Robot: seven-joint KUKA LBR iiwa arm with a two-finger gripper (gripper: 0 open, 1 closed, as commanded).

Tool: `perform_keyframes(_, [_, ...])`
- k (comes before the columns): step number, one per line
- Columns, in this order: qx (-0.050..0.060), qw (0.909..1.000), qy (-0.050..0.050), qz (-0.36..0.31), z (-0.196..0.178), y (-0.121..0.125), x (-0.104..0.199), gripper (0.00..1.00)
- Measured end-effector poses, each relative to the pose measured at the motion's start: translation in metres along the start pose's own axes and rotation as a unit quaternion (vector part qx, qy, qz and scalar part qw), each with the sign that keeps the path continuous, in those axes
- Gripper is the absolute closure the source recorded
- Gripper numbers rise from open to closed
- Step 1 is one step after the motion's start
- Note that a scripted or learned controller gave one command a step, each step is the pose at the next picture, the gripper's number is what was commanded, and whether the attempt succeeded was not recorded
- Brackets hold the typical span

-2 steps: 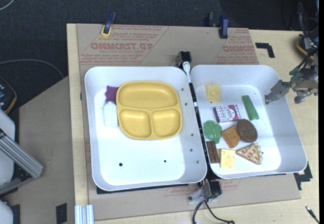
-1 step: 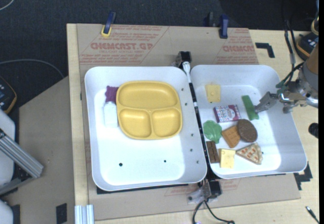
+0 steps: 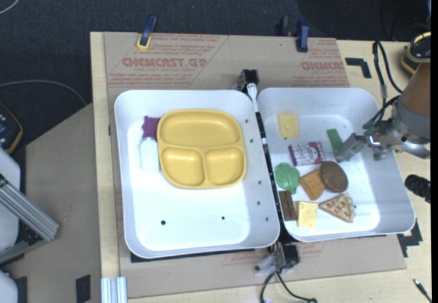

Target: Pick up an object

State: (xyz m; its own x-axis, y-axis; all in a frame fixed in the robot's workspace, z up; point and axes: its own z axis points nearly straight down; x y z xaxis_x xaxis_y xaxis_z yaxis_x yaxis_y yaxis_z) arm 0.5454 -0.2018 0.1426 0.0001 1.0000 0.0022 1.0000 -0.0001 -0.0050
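Camera view is looking down at a slant on two white bins sitting side by side on the bench. Lying in the left bin (image 3: 137,178) is a yellow divided tray (image 3: 202,146), with a purple and white object (image 3: 148,139) tucked against its left edge. Sitting in the right bin (image 3: 390,178) is a scatter of small food items: a pale yellow cheese square (image 3: 289,126) near the top, a pink packet (image 3: 306,153) below it, a green leaf (image 3: 287,176), an orange cracker (image 3: 312,184), a round brown cookie (image 3: 334,176), a dark chocolate bar (image 3: 287,205), a second yellow cheese piece (image 3: 308,214), a pizza slice (image 3: 338,208) and a green stick (image 3: 334,139).

Reaching in from the right, the arm is holding the gripper (image 3: 347,148) low over the right bin, just beside the green stick and just above the brown cookie. Whether it is open, closed or gripping anything is something I cannot tell, since its tip is reading as one dark grey shape. No item is visibly lifted off the bin floor
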Motion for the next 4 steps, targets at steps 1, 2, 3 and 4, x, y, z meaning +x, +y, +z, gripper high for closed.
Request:
perform_keyframes(1, [-0.003, 1.0, 0.0, 0.0, 0.05, 0.002, 0.0, 0.0])
perform_keyframes(2, [-0.004, 1.0, -0.001, 0.0, 0.038, 0.001, 0.0, 1.0])
perform_keyframes(3, [-0.006, 1.0, -0.003, 0.001, -0.009, -0.006, -0.004, 1.0])
perform_keyframes(4, [-0.007, 1.0, -0.003, 0.0, -0.072, -0.008, -0.002, 1.0])
